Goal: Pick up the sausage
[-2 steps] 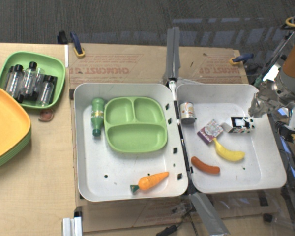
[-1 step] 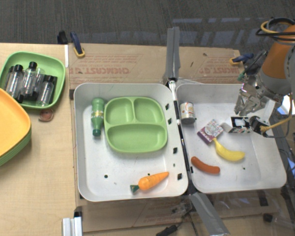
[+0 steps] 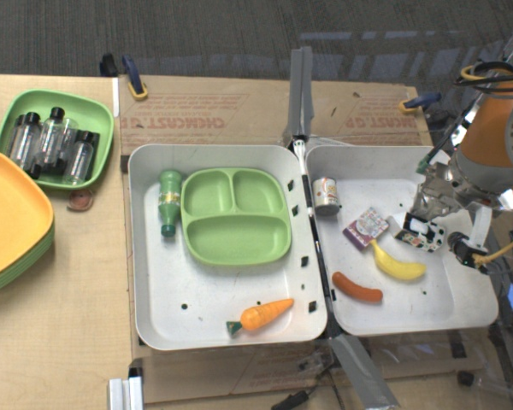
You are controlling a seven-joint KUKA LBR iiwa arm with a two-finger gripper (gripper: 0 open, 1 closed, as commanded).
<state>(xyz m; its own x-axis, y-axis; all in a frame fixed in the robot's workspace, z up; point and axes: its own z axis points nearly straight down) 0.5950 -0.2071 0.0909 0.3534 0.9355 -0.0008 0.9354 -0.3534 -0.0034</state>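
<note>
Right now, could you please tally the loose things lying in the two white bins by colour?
Green: 2, the bottle and the divided plate
Orange: 1, the carrot
Red-orange: 1, the sausage
Yellow: 1, the banana
Silver: 1, the can
Purple: 1, the small packet
Total: 7

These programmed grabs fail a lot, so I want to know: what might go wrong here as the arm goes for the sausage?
1. The yellow plastic banana lies close beside the reddish-orange sausage, between it and the pincer; a descent could knock or grab the banana instead.
2. The sausage sits near the right white bin's front wall, so the pincer may clip the wall or rim.
3. The sausage is rounded, so it might roll away.
</note>
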